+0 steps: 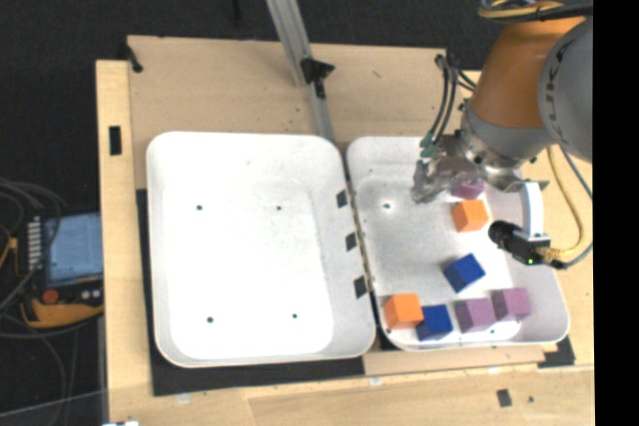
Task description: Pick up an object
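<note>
The right bin [399, 175] holds several small blocks: an orange block [469, 214] near the gripper, a blue block [463, 271] in the middle, and along the front wall an orange block [403, 310], a blue block [434, 322] and two purple blocks [475, 314] [511, 302]. A purple block [467, 186] peeks out just under the wrist. My gripper [431, 183] hangs low over the back of the right bin, left of the upper orange block. Nothing shows clearly between its fingers.
The left bin [250, 244] lies beside the right one, with dark clips along the shared wall [351, 239]. A metal pole [285, 5] slants in from the top. A blue device [75, 249] with cables sits off the bench at left.
</note>
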{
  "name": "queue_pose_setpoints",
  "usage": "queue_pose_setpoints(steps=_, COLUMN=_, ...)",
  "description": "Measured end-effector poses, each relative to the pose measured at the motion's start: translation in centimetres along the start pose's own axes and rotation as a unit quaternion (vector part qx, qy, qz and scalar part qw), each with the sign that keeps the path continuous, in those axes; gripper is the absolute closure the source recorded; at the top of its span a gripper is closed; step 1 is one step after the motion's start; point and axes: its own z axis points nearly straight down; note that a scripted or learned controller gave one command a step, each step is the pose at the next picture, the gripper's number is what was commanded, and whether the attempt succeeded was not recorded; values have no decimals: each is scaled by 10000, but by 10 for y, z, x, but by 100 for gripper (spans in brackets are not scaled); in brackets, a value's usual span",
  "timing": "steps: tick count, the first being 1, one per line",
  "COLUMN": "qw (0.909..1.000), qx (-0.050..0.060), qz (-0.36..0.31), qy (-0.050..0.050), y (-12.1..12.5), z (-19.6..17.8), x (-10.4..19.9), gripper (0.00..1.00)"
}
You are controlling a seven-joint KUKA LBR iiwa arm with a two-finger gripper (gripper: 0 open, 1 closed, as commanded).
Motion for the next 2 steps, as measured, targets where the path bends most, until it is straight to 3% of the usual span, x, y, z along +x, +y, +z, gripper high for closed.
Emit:
queue_pose_setpoints(steps=1, qw=10000, qx=4, qz=-4, qy=0, y=2, z=-39, x=-1, gripper=100)
queue_pose_setpoints(steps=2, qw=10000, qx=28, qz=-4, qy=2, y=-8, z=-37, x=50, gripper=100)
